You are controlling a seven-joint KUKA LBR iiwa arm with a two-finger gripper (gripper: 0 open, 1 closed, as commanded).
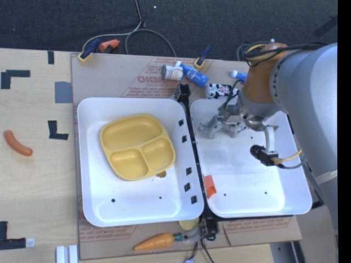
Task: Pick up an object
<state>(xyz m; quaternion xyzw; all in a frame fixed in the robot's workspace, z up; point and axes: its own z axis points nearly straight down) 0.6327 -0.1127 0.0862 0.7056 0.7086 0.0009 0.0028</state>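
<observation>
Sitting in the left of two white bins is one yellow divided plate, while over the right bin, beside that plate, the single gripper hangs with fingers spread apart, holding nothing.

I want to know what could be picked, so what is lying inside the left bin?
The left bin holds a yellow divided plate. A small dark thing peeks out at the plate's lower edge; the plate covers most of it, so I cannot tell what it is.
</observation>
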